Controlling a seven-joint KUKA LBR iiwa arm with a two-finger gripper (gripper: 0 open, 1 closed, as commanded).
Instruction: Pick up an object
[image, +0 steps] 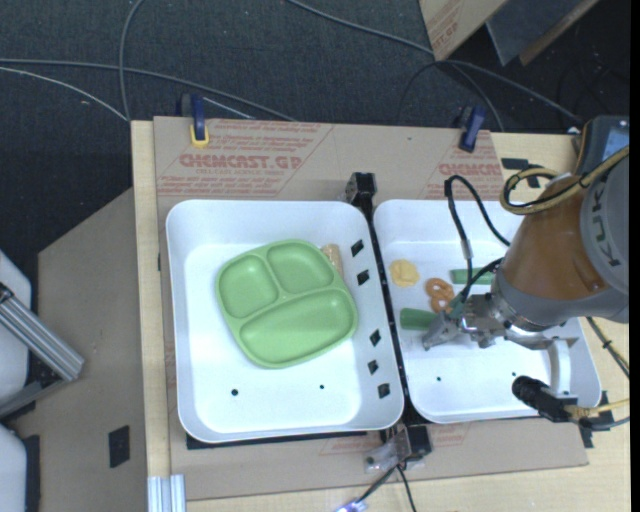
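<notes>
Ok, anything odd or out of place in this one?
Nothing damaged or spilled. The green plate sits skewed in the left bin, with a small tan piece tucked at its upper right edge.

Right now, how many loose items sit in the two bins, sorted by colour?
Green: 3 - divided plate in the left bin; small block and partly hidden piece in the right bin
Yellow: 1 - round piece
Orange: 1 - ring-shaped piece
Tan: 1 - piece behind the plate
Total: 6
</notes>
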